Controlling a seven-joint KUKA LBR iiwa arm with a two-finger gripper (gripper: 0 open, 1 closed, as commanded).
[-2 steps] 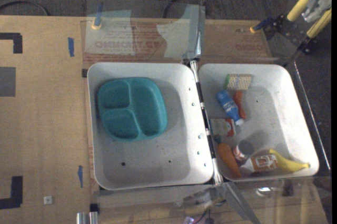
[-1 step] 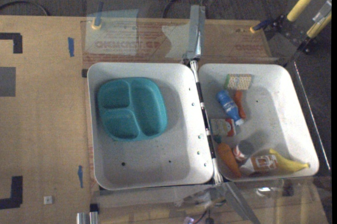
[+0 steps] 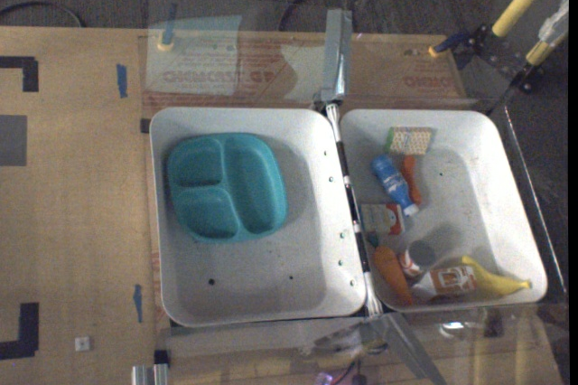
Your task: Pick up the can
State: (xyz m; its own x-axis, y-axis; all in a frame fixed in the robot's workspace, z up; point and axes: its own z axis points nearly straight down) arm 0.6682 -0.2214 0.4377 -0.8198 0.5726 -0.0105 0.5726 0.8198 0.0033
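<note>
Can upright in right bin, just beside carrot and banana; label unreadable. Mirrored red lettering on panel, illegible. Gripper state: cannot tell.

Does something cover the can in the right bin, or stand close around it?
Nothing lies over the can. An orange carrot crowds its left side and a small carton its right.
</note>
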